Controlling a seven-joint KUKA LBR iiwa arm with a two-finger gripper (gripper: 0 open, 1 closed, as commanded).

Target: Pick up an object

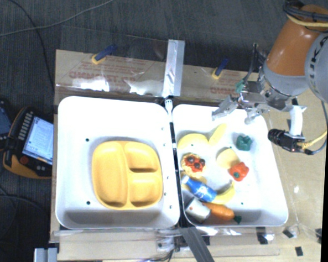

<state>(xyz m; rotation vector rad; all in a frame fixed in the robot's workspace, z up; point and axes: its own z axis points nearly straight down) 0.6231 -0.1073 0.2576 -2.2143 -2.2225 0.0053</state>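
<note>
My gripper (238,112) hangs over the far edge of the right bin (272,178), its two fingers spread apart with nothing between them. Below it in that bin lie a small green toy (243,141), a red pepper-like toy (238,170), a round piece with red and dark spots (193,163), a blue and white bottle (199,189), an orange carrot (221,212) and several pale yellow pieces (191,140). The green toy is the closest to the fingers, a short way in front of them.
The left bin (76,122) holds a yellow divided tray (128,172). A metal divider (174,67) stands at the back between the bins. A handheld pendant (30,144) lies off the bench at the left. A black camera unit (285,139) sticks out beside the wrist.
</note>
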